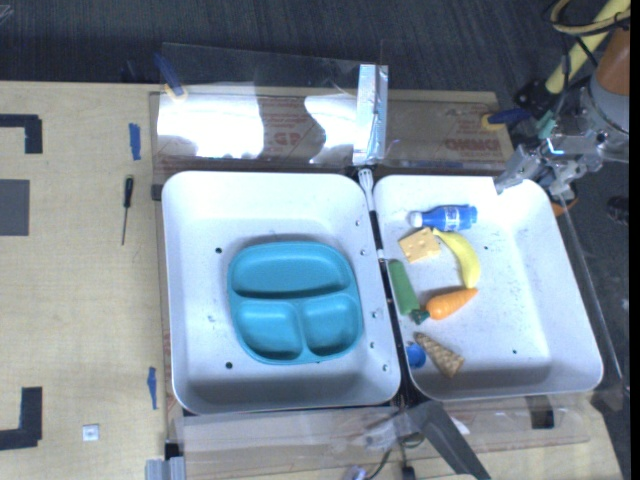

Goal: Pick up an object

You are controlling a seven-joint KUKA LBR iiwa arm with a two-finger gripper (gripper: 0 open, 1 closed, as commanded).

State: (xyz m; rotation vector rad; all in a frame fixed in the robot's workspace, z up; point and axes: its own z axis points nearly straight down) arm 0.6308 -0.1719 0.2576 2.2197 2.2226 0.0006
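The right bin [530,298] holds several toy foods along its left side: a blue and white bottle [443,217], a yellow cheese wedge [420,246], a banana [461,257], a green cucumber [403,287], a carrot [449,304] and a waffle cone [438,353] with a blue end. My gripper [553,168] hovers over the bin's far right corner, well away from all of them. Nothing shows between its fingers.
A blue divided plate [293,301] lies in the left bin [195,228]. A clear plastic panel [270,118] stands behind the bins. Yellow and blue cables [585,18] hang at the top right. The right half of the right bin is bare white floor.
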